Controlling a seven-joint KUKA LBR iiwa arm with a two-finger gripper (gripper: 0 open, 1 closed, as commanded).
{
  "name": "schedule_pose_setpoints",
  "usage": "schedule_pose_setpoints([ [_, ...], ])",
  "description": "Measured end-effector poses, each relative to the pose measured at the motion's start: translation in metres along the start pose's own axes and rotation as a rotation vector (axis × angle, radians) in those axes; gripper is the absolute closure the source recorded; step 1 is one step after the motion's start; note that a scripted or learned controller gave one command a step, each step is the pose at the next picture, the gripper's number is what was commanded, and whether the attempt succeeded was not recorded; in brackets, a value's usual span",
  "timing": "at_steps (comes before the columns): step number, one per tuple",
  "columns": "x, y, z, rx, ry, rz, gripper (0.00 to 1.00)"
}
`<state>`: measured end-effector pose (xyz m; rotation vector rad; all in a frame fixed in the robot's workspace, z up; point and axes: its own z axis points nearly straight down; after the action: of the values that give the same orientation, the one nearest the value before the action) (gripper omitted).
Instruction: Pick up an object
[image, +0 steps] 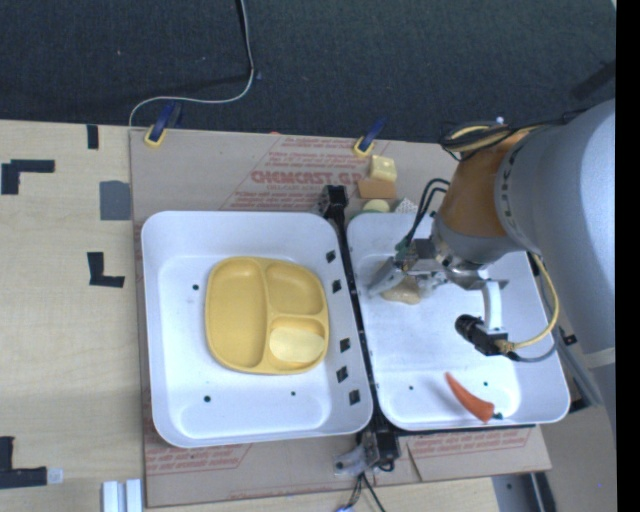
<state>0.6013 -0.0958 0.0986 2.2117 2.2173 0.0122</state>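
My gripper (398, 274) is low over the upper left part of the right bin (430, 400). A pale tan lump (406, 294) lies on the bin floor directly under it, partly covered by the gripper's metal parts. I cannot make out whether it is touching the lump. An orange carrot-like piece (468, 396) lies near the right bin's front edge, well apart from the gripper. The grey arm with its orange band (478, 190) comes in from the upper right.
The left bin (180, 400) holds a yellow divided plate (240, 300) with a pale round piece (297, 343) in one compartment. Behind the bins sit a tan block (378, 180) and a small pale green object (375, 206). A black cable (500, 345) loops off the wrist.
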Motion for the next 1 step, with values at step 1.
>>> schedule_pose_setpoints([
  [1,-0.0003,0.0404,0.0093,0.005,-0.001,0.001,0.0],
])
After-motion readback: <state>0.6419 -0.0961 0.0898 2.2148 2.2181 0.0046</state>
